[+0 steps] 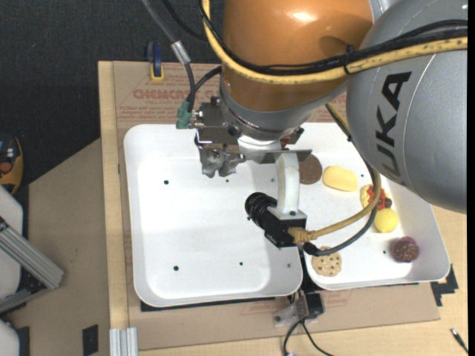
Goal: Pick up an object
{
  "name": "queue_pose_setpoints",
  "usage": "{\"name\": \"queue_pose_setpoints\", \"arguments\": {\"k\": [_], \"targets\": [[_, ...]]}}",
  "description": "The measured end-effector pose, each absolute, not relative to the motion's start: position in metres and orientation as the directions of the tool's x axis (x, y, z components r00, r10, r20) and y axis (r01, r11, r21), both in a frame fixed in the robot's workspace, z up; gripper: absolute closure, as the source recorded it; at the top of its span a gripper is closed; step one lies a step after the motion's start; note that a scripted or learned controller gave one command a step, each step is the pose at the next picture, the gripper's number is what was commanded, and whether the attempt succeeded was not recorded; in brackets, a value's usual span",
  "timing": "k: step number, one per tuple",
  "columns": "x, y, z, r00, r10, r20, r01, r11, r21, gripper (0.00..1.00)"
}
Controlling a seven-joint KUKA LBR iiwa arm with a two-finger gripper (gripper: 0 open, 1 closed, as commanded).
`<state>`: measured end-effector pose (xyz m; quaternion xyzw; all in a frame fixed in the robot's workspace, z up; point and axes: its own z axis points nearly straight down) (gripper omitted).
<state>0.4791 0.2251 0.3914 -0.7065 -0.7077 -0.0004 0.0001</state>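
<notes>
My gripper (pixel 218 165) hangs under the big orange and grey wrist, over the upper part of the left white bin (pixel 171 236), above bare bin floor. The loose objects lie in the right bin (pixel 371 277): a brown round piece (pixel 311 170), a yellow lemon-like piece (pixel 339 178), a red and yellow piece (pixel 369 194), a small yellow ball (pixel 385 220), a dark red berry-like piece (pixel 405 250) and a chip cookie (pixel 326 263). All of them sit to the right of the gripper, apart from it.
A white bracket with a black unit (pixel 269 217) and a yellow cable hangs from the wrist over the rim between the bins. The arm's body covers the right bin's far part. Brown cardboard (pixel 111 199) lies under both bins.
</notes>
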Motion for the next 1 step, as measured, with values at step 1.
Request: {"name": "queue_pose_setpoints", "arguments": {"k": [1], "targets": [[0.4795,0.2255,0.4017,-0.002,1.000,0.001,1.000,0.002,0.002,1.00]]}}
